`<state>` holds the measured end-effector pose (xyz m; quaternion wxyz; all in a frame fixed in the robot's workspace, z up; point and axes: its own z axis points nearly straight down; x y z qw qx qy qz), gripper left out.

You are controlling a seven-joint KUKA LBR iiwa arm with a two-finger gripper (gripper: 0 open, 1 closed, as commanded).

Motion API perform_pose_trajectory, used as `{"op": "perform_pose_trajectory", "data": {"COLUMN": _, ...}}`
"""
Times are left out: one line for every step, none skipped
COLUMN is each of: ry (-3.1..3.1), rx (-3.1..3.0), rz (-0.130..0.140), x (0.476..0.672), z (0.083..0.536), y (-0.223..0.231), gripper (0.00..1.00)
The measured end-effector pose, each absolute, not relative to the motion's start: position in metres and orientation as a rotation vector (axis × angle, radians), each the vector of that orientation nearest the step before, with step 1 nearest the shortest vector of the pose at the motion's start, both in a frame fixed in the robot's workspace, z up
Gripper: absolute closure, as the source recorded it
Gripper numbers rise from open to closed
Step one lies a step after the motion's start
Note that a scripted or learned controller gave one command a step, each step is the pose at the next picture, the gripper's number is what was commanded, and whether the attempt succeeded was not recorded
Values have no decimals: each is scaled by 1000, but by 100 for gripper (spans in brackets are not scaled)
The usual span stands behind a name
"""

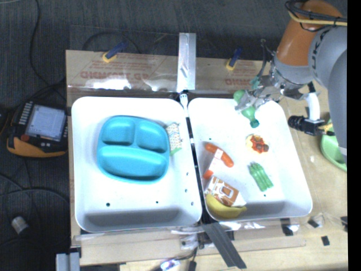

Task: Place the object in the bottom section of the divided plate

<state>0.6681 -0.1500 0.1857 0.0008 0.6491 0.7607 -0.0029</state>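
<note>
while the claw [260,90] hangs over the far corner of the right bin [293,168], we judge the task to be at the pickup step, and we cannot tell its state. a small green thing [248,110] sits just under it; held or merely beneath, we cannot say. the blue divided plate [134,147] lies in the left bin [90,208], well apart. next, we reckon, comes a carry across to the plate's near, wide section.

One fixed camera looks down at a slant from above the counter [130,75], far enough to take in both bins [84,208].
</note>
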Motion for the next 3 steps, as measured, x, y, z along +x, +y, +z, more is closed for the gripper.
{"op": "perform_pose_trajectory", "data": {"ry": 2486, "rx": 1923, "rz": -2, "x": 619, "z": 183, "y": -77, "gripper": 100}}
{"op": "perform_pose_trajectory", "data": {"ry": 2193, "rx": 2252, "rz": -3, "x": 617, "z": 183, "y": -58, "gripper": 100}}
{"op": "perform_pose_trajectory", "data": {"ry": 2389, "rx": 2045, "rz": -4, "x": 572, "z": 183, "y": 5, "gripper": 100}}
